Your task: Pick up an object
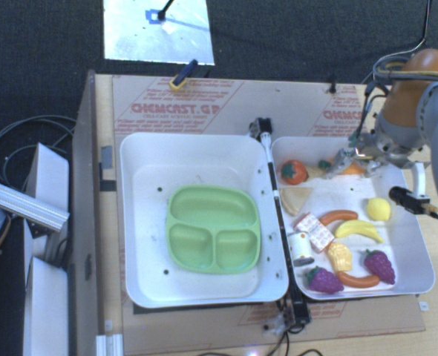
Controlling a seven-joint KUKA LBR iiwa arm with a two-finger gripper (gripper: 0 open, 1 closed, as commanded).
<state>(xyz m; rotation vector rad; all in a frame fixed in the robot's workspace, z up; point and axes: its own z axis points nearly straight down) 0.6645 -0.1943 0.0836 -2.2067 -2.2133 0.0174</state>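
Cardboard-lined bench (204,99), dark floor (41,43) around; end effector (356,156) over right bin (419,265), grip unreadable, perhaps blurred.

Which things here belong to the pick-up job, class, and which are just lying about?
Belongs to the job:
gripper, low at the right bin's far edge
orange toy beside it
tomato
lemon
banana

Lying about:
green divided plate in the left bin
yellow-tipped tool on the board
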